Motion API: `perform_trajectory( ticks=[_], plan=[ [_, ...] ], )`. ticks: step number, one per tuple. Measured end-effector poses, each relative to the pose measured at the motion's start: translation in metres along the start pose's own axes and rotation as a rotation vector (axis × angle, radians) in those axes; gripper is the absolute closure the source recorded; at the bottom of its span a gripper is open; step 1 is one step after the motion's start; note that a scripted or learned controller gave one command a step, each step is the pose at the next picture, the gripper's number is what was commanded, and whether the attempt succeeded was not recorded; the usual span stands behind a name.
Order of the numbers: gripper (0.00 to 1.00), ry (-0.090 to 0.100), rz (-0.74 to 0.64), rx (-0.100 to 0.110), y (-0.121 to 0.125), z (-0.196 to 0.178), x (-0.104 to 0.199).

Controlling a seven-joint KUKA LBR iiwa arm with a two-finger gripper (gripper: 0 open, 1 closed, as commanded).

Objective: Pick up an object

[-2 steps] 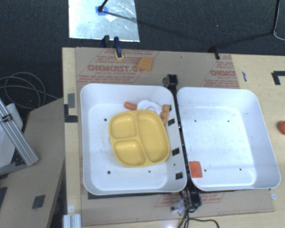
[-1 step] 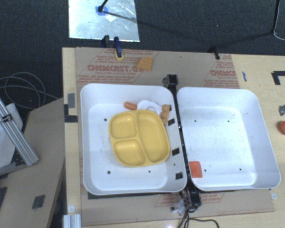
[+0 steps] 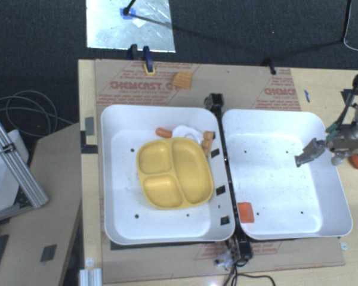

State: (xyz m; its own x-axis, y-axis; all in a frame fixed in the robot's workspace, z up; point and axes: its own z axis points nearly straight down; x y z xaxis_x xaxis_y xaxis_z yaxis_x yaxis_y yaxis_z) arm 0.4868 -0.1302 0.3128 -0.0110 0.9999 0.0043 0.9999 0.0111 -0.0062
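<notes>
My gripper hangs over the right edge of the right bin, pointing left into it, with nothing visibly in it. A small orange-red block lies at the right bin's front left corner, well away from the gripper. In the left bin a yellow divided plate sits in the middle. Behind the plate lie an orange sausage-shaped piece, a white piece and a small tan block.
A tan block rests on the cardboard behind the bins, near a blue and yellow clamp. A shiny foil sheet lies on the dark floor beyond. Black clips sit along the seam between the bins.
</notes>
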Motion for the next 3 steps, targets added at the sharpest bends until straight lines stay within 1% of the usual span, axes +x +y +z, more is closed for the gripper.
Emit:
perform_trajectory(
  ticks=[1,2,3],
  plan=[
    [0.0,-0.001,0.001,-0.002,0.001,0.083,0.066],
    [0.0,-0.008,0.014,-0.015,0.0,-0.001,0.009],
    [0.0,-0.002,-0.001,-0.005,0.002,0.047,0.096]
  ],
)
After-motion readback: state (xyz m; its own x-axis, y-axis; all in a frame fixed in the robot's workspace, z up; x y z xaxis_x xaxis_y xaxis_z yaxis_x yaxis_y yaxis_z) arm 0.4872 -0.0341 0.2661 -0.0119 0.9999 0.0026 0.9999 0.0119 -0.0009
